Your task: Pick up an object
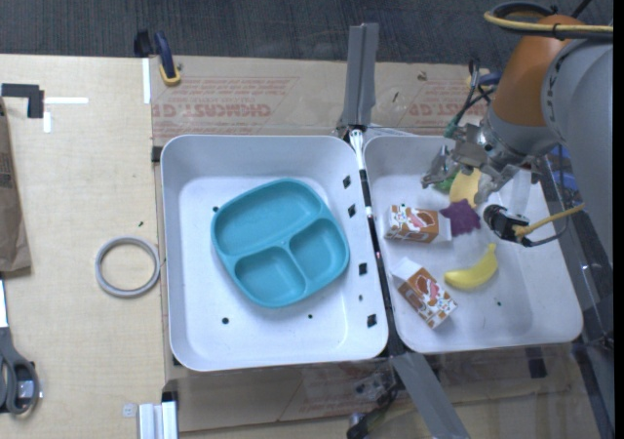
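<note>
My gripper (pixel 468 169) hangs over the back of the right bin (pixel 546 320), below the orange-banded wrist. Right under it is a pale yellow object (pixel 466 186), with a purple object (pixel 461 219) touching its near side. Whether the gripper touches either one is unclear. A yellow banana (pixel 473 271) lies near the bin's middle. One small red-and-white carton (pixel 412 223) lies left of the purple object. A second carton (pixel 426 296) lies nearer the front.
The left bin (pixel 190 320) holds a teal divided plate (pixel 280 242). A grey divider post (pixel 359 86) stands between the bins at the back. On the bench to the left lie a grey ring (pixel 127 265) and scissors (pixel 18 380). Cables trail beside the arm.
</note>
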You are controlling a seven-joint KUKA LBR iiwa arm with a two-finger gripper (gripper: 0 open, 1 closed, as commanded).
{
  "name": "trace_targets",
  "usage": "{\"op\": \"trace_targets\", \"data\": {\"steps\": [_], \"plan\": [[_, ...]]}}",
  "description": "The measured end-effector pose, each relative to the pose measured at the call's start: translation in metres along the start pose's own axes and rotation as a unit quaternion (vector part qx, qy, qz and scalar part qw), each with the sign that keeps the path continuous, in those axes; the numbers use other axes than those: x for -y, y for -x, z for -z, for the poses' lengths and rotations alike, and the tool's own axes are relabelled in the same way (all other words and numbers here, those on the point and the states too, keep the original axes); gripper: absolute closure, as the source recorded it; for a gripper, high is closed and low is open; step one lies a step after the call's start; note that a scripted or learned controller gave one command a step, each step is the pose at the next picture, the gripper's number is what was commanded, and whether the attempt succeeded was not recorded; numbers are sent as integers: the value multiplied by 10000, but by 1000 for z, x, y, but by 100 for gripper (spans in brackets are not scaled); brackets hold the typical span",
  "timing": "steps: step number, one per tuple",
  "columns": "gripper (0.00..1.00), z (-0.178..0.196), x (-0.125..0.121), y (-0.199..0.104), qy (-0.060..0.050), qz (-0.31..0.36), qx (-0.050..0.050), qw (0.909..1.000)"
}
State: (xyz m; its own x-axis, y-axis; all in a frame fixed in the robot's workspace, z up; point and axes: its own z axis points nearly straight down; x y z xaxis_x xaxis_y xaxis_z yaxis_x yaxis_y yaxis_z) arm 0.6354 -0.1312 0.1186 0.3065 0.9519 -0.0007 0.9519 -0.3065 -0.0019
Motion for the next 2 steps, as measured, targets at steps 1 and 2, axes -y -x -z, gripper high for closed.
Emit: {"op": "trace_targets", "data": {"steps": [1, 2], "plan": [[0, 76, -11, 3, 12, 1899, 6, 9818], [0, -20, -22, -17, 50, 2053, 7, 9787]]}}
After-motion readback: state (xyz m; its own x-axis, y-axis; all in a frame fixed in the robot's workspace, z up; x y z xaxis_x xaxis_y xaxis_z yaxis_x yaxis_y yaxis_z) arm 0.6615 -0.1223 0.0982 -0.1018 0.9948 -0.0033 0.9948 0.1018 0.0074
